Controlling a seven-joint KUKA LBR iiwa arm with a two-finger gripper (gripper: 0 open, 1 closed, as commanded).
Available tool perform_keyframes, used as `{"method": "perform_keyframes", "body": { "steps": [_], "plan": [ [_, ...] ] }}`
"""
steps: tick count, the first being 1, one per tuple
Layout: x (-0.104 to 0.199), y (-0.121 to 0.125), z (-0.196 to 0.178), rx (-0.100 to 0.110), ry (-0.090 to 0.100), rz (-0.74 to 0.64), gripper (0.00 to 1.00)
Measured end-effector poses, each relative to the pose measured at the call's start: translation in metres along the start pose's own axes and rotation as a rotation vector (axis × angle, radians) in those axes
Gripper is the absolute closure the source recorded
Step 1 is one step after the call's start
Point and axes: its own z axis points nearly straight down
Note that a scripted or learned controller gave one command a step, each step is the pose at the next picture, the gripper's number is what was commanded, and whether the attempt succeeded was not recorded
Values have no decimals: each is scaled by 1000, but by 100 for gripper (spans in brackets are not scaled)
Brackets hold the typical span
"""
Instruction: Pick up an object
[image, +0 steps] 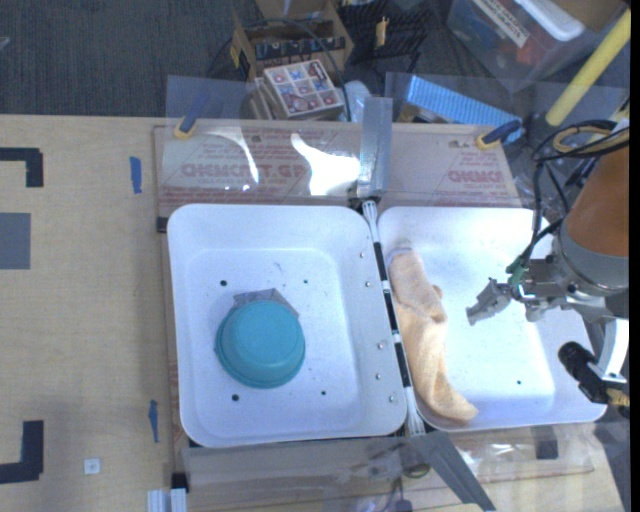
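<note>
Hovering with gripper fingers slightly apart and clamping nothing over the right bin, just beside the beige cloth lying to its camera-left along that bin's left wall, long axis running near to far.

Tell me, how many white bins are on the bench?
2. The left bin holds a blue bowl. The right bin holds a tan cloth along its left wall, with the gripper above its floor. None looks hidden.
</note>
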Motion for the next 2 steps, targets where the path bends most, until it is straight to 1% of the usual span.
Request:
{"method": "perform_keyframes", "body": {
  "steps": [1,2],
  "plan": [
    [4,86,47,-2,-1,216,0],
    [16,94,123,-13,-1,30,0]
  ]
}}
